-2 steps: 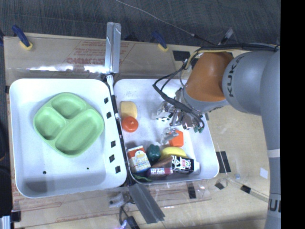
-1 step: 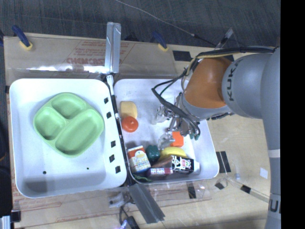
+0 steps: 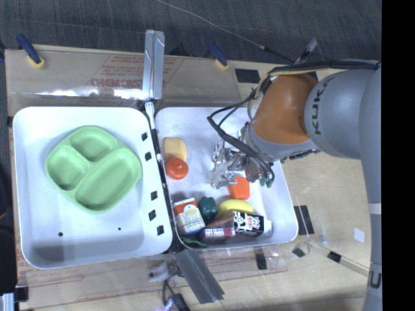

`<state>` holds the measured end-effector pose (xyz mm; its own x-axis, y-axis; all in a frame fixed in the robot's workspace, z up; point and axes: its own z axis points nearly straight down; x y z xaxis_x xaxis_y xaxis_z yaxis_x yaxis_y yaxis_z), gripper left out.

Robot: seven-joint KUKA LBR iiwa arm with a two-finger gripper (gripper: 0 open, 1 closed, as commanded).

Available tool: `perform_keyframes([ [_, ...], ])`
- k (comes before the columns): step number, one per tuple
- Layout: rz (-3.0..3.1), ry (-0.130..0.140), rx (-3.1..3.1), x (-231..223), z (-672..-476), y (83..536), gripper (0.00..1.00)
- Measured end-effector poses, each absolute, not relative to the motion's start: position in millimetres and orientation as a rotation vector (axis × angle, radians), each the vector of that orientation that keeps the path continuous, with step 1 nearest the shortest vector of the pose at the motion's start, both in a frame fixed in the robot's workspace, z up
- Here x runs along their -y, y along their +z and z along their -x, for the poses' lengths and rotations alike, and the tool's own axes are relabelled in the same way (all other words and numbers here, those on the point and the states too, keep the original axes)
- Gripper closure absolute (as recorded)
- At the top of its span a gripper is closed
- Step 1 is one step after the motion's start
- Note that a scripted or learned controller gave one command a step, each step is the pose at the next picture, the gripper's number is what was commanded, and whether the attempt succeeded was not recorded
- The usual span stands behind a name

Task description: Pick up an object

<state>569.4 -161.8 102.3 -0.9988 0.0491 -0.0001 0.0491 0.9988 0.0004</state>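
My gripper (image 3: 225,168) hangs low over the middle of the right bin (image 3: 194,118), below the arm's orange band (image 3: 282,112). An orange block (image 3: 240,188) lies just to its lower right, close to it or touching it; I cannot tell which. To the gripper's left lie a yellow block (image 3: 175,148) and an orange-red round piece (image 3: 176,168). Along the bin's near side sit an orange-and-white carton (image 3: 189,216), a dark green piece (image 3: 207,207), a yellow banana (image 3: 235,206), a black-and-white box (image 3: 249,223) and a dark red piece (image 3: 220,232).
The left bin (image 3: 39,238) holds a green divided plate (image 3: 94,167). A raised divider with black clips (image 3: 154,173) separates the bins. Cables (image 3: 224,118) loop from the wrist over the right bin's far part. The grey arm (image 3: 347,109) covers the bench on the right.
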Motion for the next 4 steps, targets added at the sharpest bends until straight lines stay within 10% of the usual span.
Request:
perform_keyframes([
  [1,-0.222,-0.006,-3.122,211,-616.5,228,1.00],
  [2,-0.416,-0.001,-3.112,210,-644.7,184,1.00],
  [3,-0.469,0.001,-3.107,176,-640.6,175,1.00],
  [4,-0.943,-0.001,-2.989,162,-646.4,274,1.00],
])
